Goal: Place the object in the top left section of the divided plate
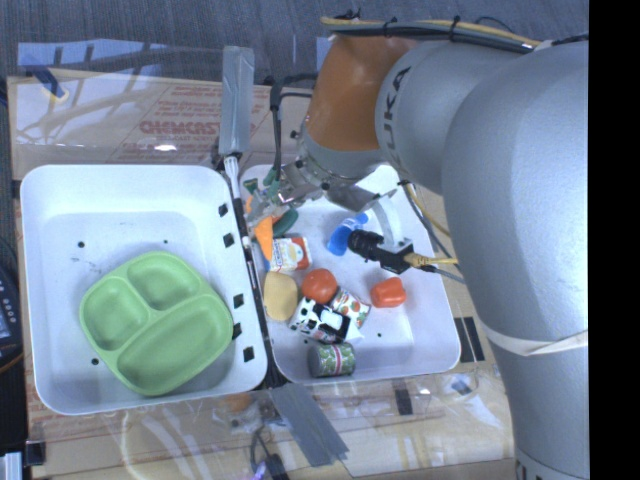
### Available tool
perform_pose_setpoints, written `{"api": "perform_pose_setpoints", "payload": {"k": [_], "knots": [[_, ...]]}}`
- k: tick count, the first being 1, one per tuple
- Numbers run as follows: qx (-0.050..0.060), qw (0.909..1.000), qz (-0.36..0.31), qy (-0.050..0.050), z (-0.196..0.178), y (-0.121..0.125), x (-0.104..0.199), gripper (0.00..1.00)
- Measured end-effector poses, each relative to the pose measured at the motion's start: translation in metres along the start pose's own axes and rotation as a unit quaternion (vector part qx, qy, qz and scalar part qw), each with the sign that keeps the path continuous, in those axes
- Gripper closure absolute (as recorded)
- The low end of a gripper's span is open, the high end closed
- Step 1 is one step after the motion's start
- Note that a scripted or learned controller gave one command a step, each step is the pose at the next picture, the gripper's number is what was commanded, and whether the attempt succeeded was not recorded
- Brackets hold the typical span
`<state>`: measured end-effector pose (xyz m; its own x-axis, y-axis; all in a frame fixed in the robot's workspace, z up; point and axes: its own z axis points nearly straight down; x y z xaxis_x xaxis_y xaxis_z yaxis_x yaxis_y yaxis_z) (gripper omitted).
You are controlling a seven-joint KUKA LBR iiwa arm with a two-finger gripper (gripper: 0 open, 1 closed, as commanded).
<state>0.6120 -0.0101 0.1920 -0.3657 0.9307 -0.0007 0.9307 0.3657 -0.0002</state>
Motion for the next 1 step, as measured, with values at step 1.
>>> {"api": "perform_pose_setpoints", "payload": {"k": [1], "knots": [[0.003,0.9976,-0.070,0.001,0.0011,0.0195,0.0795,1.00]]}}
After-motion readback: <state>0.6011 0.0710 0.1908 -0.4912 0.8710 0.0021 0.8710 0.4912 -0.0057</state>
